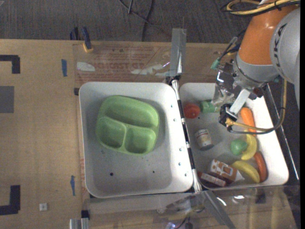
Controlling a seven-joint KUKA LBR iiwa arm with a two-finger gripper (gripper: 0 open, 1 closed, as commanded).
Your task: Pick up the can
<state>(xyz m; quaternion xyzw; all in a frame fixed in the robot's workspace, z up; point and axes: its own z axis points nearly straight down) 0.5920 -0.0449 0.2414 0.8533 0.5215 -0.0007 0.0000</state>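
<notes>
The can (203,139) is small, with a pale label and a metal top. It stands upright in the middle-left of the right bin (281,168). My gripper (220,94) hangs over the far part of that bin, beyond the can and a little to its right, close to a green item (208,106). Nothing shows between gripper and can; they are well apart.
A red tomato (192,110) lies near the divider, a carrot (247,118) to the right. A green fruit (238,147), two bananas (248,171), an orange piece (260,165) and a small box (221,171) crowd the near right. A green divided plate (127,124) sits in the left bin (138,182).
</notes>
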